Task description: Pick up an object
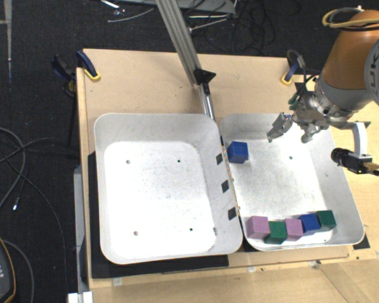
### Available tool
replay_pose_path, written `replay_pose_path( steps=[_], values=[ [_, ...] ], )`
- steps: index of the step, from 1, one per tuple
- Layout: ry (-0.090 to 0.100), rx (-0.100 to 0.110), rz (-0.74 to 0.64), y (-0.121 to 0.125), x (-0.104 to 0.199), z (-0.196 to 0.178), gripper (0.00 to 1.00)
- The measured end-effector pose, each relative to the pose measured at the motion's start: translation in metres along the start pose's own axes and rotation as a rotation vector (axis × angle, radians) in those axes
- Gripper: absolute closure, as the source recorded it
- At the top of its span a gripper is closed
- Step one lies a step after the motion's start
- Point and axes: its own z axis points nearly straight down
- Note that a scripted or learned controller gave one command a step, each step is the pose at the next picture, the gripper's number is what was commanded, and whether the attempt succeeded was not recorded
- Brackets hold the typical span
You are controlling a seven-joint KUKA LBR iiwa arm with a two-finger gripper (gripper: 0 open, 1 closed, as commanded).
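Note:
A blue cube (238, 151) sits alone near the left wall of the right bin (340, 188). Along that bin's front edge lies a row of blocks: a pink one (258, 226), a green one (277, 231), another pink one (294, 228), a blue one (311, 223) and a dark green one (326, 219). My gripper (294, 131) hangs over the back of the right bin, to the right of the blue cube and well apart from it. Its fingers are spread open with nothing between them.
The left bin (107, 169) lies beside the right one on the wooden bench (145, 74). A slanted metal pole (180, 36) reaches down to the gap between the bins at the back. Clamps (88, 65) grip the bench's back corners.

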Motion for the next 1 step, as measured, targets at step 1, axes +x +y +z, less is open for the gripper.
replay_pose_path(
  steps=[1],
  values=[
    [-0.001, 0.002, 0.003, -0.0273, -0.0001, 0.1271, 0.00]
  ],
)
